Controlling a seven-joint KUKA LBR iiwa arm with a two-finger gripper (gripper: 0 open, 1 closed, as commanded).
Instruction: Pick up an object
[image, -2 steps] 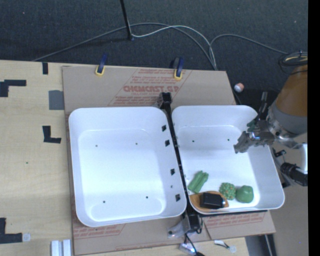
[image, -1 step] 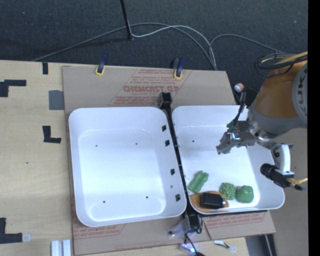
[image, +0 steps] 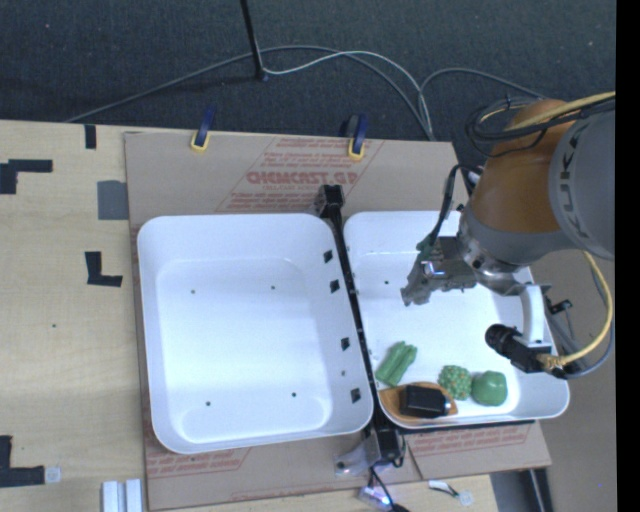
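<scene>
1. My gripper (image: 420, 290) hangs over the right bin (image: 400, 240); I cannot tell its state.
2. Objects lie nearer the bin's front: ridged green piece (image: 397, 362), bumpy green ball (image: 456, 380), smooth green block (image: 489, 388), black object (image: 424, 402).

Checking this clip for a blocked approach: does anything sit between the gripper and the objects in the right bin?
Nothing visible does. The gripper hangs over bare floor of the right bin; the green piece lies below it in the picture, with open white floor between.
</scene>
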